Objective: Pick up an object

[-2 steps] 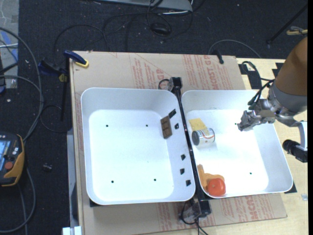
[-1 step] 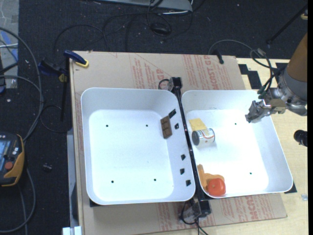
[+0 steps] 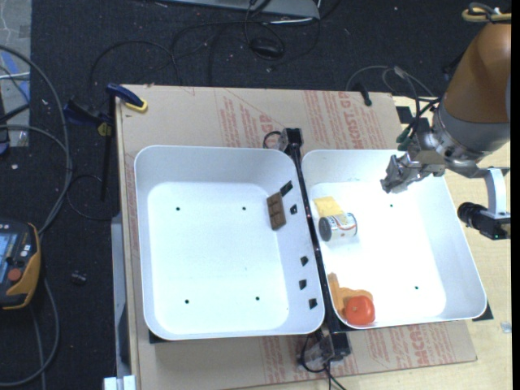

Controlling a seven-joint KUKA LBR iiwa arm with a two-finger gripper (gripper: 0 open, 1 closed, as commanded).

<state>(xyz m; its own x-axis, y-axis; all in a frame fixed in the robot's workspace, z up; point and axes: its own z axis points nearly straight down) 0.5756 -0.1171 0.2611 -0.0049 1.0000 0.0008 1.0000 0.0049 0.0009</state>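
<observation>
Hand [image 3: 397, 179] is hovering over the right bin [image 3: 455, 254] near its far wall, grip state unclear, nothing seen held, likely lining up on the can [image 3: 338, 227] lying down-left of it beside a yellow block [image 3: 327, 205].

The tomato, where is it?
The tomato sits in the right bin's near left corner, touching an orange thing, below the can.

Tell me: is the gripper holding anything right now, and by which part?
Nothing visible in the grey two-finger gripper; it hangs above the right white bin, apart from the small metal can.
</observation>
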